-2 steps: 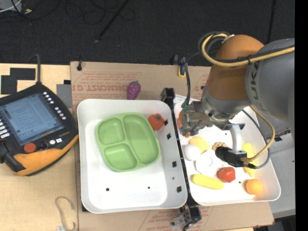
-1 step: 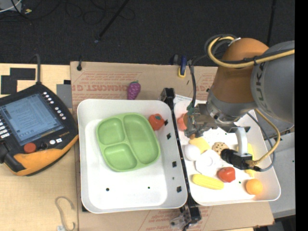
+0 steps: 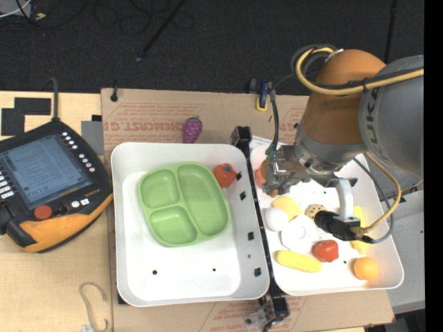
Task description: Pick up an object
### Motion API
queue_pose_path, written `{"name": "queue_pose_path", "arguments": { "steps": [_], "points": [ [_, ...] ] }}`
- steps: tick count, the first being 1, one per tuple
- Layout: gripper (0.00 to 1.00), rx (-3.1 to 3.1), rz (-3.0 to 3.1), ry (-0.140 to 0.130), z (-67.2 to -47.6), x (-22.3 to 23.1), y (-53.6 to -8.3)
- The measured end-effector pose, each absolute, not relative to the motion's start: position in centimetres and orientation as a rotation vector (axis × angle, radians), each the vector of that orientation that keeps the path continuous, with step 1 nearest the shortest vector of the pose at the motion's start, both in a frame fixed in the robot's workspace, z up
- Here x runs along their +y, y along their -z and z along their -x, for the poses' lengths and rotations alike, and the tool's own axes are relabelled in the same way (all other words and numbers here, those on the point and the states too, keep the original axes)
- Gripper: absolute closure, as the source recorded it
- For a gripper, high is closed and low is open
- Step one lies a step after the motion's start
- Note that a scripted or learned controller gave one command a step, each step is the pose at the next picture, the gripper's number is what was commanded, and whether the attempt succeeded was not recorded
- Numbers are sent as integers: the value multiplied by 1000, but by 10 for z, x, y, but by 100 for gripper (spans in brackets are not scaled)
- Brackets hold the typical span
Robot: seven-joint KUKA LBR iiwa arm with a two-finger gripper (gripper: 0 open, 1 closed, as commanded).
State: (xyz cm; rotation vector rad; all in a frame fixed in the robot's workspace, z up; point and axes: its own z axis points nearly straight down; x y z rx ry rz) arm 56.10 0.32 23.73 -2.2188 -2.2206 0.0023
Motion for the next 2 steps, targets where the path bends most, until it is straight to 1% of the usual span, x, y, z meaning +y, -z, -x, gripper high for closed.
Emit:
{"name": "queue_pose_path", "arguments": {
  "steps": [1,2],
  "points": [
    [100,-2214,2223,-6,-551,5,-229],
    [100,-2220,2221,-3,-562,3,-237]
  ]
}}
